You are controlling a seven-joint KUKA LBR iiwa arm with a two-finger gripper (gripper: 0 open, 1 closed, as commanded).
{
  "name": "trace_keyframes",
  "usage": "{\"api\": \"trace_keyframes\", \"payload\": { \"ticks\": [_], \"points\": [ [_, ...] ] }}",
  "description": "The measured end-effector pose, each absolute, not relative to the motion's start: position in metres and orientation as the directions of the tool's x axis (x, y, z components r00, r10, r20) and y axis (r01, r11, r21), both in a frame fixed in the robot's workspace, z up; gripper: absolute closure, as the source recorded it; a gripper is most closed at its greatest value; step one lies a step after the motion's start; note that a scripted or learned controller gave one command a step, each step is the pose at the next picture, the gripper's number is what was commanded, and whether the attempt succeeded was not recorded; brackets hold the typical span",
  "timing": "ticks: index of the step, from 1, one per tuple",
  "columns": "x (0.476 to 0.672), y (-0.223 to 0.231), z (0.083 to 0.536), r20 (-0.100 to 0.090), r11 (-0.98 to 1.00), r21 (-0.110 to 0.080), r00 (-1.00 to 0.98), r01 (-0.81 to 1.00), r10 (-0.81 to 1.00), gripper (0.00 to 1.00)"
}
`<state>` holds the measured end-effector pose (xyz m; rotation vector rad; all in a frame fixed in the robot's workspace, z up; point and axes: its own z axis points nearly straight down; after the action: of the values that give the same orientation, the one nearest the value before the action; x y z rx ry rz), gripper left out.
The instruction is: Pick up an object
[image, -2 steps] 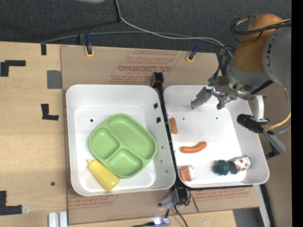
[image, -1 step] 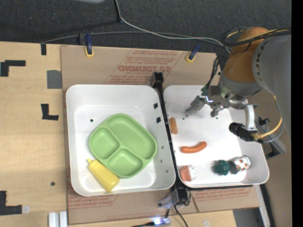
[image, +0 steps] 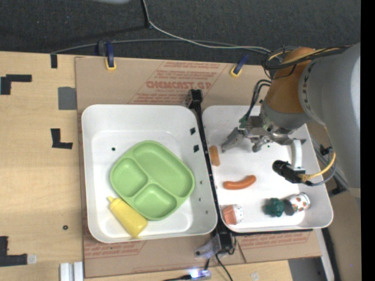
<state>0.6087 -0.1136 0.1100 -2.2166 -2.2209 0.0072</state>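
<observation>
1. The right bin (image: 234,119) serves as the landmark; it sits on the counter (image: 35,174) touching the left bin (image: 94,127) along a shared middle edge.
2. The pincer (image: 243,136) hangs over the upper half of the right bin, reaching in from the bin's right side; its fingers (image: 229,141) are spread apart, with nothing between them.
3. An orange sausage (image: 239,182) lies near the middle of the right bin, below the pincer and apart from it.
4. A second small sausage (image: 214,156) rests against the right bin's left wall.
5. Along the right bin's lower edge sit a small red and white can (image: 232,214), a dark green toy (image: 273,207) and, just beside that, a white and red object (image: 298,203).
6. Left of the right bin, the other bin holds a green divided plate (image: 152,179) with a yellow bottle (image: 126,216) touching its lower left rim.
</observation>
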Motion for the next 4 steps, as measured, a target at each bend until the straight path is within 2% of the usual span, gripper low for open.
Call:
{"api": "trace_keyframes", "payload": {
  "ticks": [1,2,4],
  "points": [
    [0.609,-0.113,0.084,-0.002,0.002,-0.001,-0.002,1.000,1.000,0.00],
    [0.609,-0.113,0.096,-0.002,0.002,0.001,-0.002,1.000,1.000,1.00],
    [0.614,-0.099,0.194,0.000,0.003,0.004,-0.003,1.000,1.000,1.00]
  ]
}}
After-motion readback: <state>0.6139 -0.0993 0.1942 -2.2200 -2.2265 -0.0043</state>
